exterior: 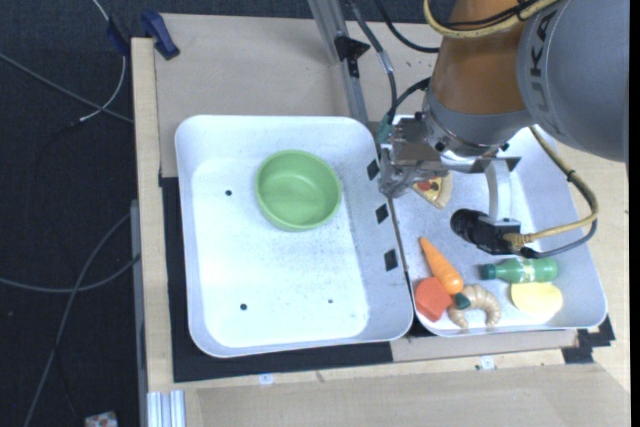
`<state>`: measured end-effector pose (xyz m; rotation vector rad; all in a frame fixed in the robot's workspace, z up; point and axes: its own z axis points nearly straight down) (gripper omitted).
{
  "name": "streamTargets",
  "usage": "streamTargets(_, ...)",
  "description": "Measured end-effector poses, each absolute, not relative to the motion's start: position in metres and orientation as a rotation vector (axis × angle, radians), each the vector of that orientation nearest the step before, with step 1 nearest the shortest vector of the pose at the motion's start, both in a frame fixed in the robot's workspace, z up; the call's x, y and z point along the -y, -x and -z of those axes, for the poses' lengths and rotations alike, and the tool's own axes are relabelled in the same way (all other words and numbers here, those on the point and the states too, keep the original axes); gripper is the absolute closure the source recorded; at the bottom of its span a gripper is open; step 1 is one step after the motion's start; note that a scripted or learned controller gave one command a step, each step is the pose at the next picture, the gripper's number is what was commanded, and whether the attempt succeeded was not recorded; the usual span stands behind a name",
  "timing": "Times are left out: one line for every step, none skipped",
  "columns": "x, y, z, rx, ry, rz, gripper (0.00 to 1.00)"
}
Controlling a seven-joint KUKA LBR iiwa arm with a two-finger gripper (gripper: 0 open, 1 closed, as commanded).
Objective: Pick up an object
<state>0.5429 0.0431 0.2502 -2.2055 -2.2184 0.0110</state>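
Ginger root [476, 306] lies crosswise beside carrot [440, 262] angled toward upper left.

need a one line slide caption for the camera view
KUKA arm's gripper low over the right bin of toy food, near a carrot; a green bowl sits in the left bin.

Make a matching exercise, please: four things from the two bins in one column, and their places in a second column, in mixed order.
Things:
1. green bowl
2. carrot
3. green bottle
4. gripper

Places:
A. right bin, beside the yellow piece
B. over the right bin's far left corner
C. left bin
D. right bin, just above the red piece

Pairs: 1-C, 2-D, 3-A, 4-B
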Motion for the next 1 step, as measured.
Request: streamTargets(-0.0935,-0.5517,-0.2372,2.222,2.208,-0.007,1.00)
